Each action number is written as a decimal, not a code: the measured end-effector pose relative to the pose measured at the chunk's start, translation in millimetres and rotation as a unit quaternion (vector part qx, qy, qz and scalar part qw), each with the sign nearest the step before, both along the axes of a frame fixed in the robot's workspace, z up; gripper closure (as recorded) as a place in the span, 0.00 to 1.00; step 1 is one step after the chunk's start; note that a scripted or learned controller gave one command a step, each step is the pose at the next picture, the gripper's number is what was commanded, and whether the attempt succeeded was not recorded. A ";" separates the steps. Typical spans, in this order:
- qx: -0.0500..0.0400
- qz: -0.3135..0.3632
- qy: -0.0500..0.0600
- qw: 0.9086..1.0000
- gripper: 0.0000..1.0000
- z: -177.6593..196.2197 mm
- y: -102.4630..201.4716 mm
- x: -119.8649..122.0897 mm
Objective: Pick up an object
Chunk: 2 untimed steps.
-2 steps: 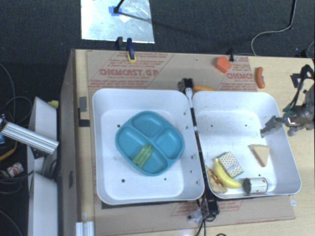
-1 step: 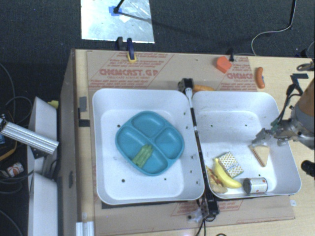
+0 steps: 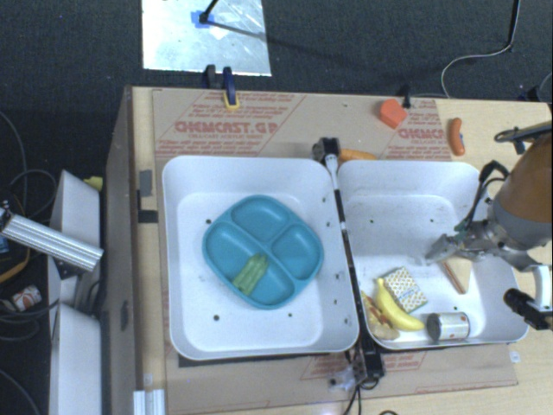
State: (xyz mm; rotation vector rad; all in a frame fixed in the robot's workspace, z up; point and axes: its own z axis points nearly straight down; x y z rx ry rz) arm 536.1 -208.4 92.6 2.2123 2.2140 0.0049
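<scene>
The right bin (image 3: 406, 201) holds a yellow banana (image 3: 393, 308), a small patterned box (image 3: 404, 289), a silver can (image 3: 448, 326) lying on its side, and a tan wedge (image 3: 455, 274). My gripper (image 3: 444, 249) hangs low over the right side of this bin, just above the tan wedge and up-right of the box. Nothing is visibly held in it. In the left bin (image 3: 194, 188) lies a blue divided plate (image 3: 276, 232) with a green piece (image 3: 251, 273) in its lower compartment.
On the bench behind the bins lie an orange block (image 3: 391, 113), a red-orange sausage shape (image 3: 455, 137) and an orange stick (image 3: 356, 155) by the divider. A blue-and-yellow clamp (image 3: 227, 85) sits at the bench's back edge.
</scene>
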 end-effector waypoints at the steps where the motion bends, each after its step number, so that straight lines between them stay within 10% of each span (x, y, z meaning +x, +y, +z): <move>1: -0.001 0.001 -0.003 1.000 1.00 11.5 -0.3 2.2; 2: 0.003 0.002 0.003 1.000 1.00 118.8 66.7 40.1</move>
